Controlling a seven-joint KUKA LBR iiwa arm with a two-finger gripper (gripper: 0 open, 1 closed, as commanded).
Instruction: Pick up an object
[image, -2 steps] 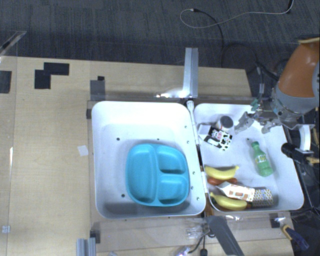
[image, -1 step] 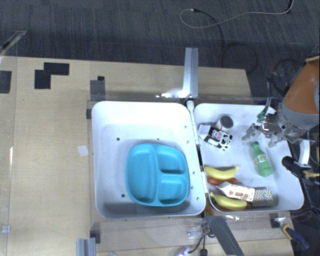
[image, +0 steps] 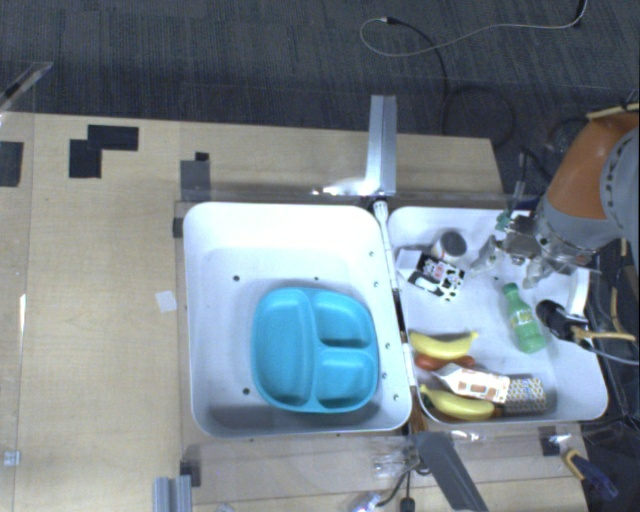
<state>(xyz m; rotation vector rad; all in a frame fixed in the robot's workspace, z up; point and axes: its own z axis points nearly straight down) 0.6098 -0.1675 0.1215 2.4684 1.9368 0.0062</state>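
My gripper (image: 522, 252) hangs over the back right part of the right bin (image: 598, 398), below the arm's orange band (image: 585, 170). A green bottle (image: 522, 320) lies just in front of it. To the gripper's left are a small silver can (image: 453, 243) and a black-and-white box (image: 438, 276). Two yellow bananas (image: 445, 345) (image: 458, 404) lie at the bin's front left, with a red-and-white packet (image: 482, 383) and a dark mesh-like item (image: 527, 395) between and beside them. I see nothing between the fingers.
The left bin (image: 215, 250) holds a blue divided plate (image: 315, 350). A metal post (image: 382, 150) stands behind the divider between the bins. Cables (image: 600, 340) run along the right bin's right edge.
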